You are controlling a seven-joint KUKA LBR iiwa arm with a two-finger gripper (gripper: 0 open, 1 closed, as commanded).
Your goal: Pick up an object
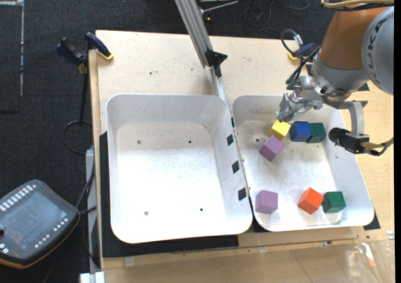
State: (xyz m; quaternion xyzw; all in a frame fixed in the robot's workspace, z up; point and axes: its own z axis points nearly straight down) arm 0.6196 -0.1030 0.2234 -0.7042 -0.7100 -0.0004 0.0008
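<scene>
Several small cubes lie in the right bin (351, 181). A yellow cube (280, 129), a blue cube (301, 131) and a dark green cube (316, 131) sit in a row near the bin's far side, with a purple cube (271, 148) just in front of the yellow one. Near the front lie another purple cube (266, 201), an orange cube (310, 200) and a green cube (334, 201). My gripper (289, 111) hangs just above and behind the yellow cube, pointing down at it. Nothing is visibly held.
The left bin (125, 150) stands beside the right one, its wall touching along the middle. A slanted metal rail (191, 12) runs from the top down to the bins' junction. A black cable fitting (348, 139) hangs at the arm's right. A pendant (31, 222) lies at lower left.
</scene>
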